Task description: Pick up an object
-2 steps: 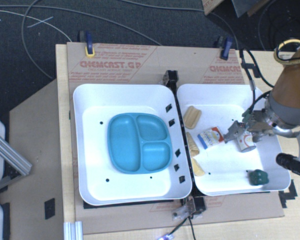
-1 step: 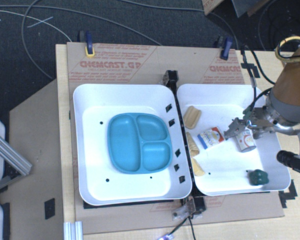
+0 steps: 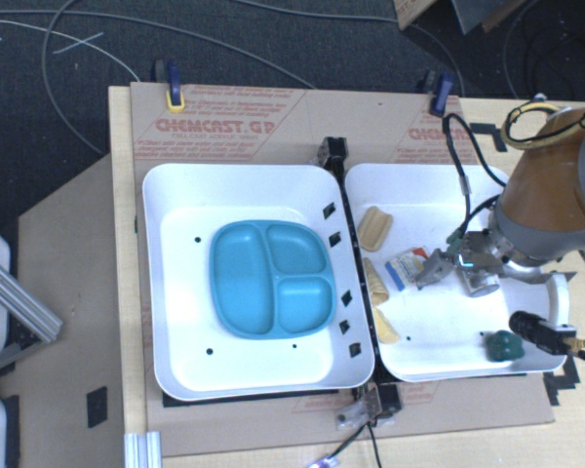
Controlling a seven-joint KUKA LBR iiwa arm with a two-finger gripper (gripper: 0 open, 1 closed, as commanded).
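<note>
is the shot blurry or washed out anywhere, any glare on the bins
Camera view: mostly sharp; the left bin floor is bright, near washed out around the blue plate; the gripper area in the right bin looks slightly soft, small items there hard to identify; shadows are faint.

Single fixed camera above, slanting down on both bins [image 3: 161, 261].

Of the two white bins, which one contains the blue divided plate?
The left bin holds the blue divided plate, lying flat in its middle. The right bin instead holds small tan pieces and the gripper.
</note>
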